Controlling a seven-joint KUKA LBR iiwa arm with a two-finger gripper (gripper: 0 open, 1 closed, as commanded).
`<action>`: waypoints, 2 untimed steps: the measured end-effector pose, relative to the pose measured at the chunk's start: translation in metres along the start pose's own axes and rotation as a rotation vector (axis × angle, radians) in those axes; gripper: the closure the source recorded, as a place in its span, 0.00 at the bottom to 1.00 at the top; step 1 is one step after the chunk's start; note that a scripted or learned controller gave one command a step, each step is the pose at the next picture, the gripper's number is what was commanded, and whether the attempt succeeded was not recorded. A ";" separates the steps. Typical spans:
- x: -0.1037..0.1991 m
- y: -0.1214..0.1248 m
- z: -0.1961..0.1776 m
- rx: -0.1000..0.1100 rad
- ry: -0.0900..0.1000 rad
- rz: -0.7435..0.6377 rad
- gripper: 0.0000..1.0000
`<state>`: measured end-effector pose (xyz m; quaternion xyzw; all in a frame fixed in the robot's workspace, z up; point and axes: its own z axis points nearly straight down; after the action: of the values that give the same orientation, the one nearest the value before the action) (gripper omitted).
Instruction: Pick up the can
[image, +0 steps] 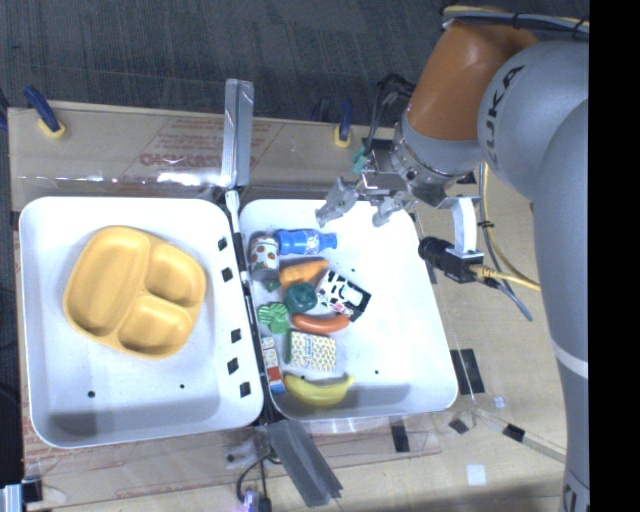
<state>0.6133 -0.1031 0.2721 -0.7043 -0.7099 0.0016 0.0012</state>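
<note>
The can (263, 252) is small, with a red and white label. It lies near the back left corner of the right bin (410, 340), beside a blue bottle (303, 241). My gripper (353, 216) hangs over the back edge of that bin, up and to the right of the can and apart from it. Its two fingers (332, 207) are spread open with nothing between them.
A pile fills the left side of the right bin: an orange carrot (303, 271), a teal toy (300, 297), a black-and-white piece (343, 293), a red sausage (322, 323), a green piece (274, 317), a patterned box (312, 351) and a banana (318, 388). A yellow divided tray (135, 290) lies in the left bin.
</note>
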 end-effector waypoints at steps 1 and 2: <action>0.066 -0.066 0.082 0.003 0.001 0.340 0.00; -0.029 -0.040 0.068 -0.001 0.001 0.258 0.00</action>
<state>0.5729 -0.1325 0.2043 -0.7897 -0.6135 0.0011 0.0008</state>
